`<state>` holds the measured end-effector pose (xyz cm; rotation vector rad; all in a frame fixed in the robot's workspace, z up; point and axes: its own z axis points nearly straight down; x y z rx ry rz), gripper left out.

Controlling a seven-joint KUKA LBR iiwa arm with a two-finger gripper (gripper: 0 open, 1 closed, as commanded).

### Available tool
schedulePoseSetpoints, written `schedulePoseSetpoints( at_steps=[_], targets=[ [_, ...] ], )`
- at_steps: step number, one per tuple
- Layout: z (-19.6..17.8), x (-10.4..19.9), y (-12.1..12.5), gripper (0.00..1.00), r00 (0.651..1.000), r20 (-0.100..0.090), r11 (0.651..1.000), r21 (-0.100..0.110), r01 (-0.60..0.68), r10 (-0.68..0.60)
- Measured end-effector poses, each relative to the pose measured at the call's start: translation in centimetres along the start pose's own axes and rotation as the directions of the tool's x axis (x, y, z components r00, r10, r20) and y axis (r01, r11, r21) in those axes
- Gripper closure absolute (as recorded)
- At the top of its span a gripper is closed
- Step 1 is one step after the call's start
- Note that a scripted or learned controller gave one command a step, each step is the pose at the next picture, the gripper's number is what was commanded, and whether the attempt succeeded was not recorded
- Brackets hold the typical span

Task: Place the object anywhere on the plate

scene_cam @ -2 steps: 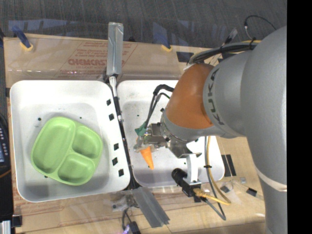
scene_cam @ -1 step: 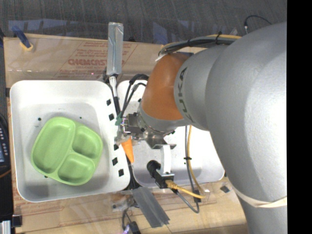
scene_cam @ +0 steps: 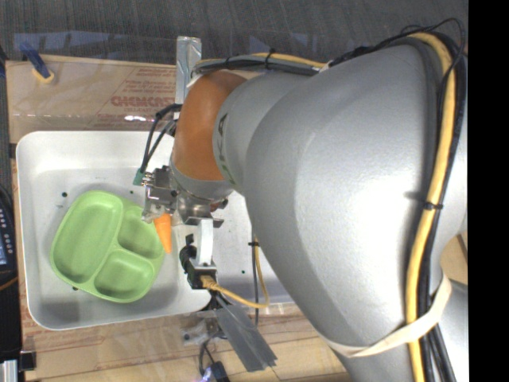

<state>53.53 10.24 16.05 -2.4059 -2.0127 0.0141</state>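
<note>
A light green plate (scene_cam: 99, 247) with three compartments lies in the left part of the left white bin (scene_cam: 48, 153). A small orange object (scene_cam: 164, 232), shaped like a carrot, shows at the plate's right rim, directly under the gripper (scene_cam: 159, 216). The gripper points down over that rim, and the grey wrist with its orange band (scene_cam: 199, 134) hides most of it. I cannot make out whether the orange object is held or just lies against the plate.
The big grey arm (scene_cam: 342, 205) covers the right half of the view, including the right bin. Cables (scene_cam: 227, 293) hang from the wrist over the bin's front edge. Brown cardboard (scene_cam: 95, 86) lies behind the bin.
</note>
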Motion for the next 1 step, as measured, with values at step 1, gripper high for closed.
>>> schedulePoseSetpoints(
  at_steps=[1],
  targets=[
    [-0.03,-0.03,0.02,0.00,1.000,0.000,1.000,0.000,-0.001,0.001]
  ],
)
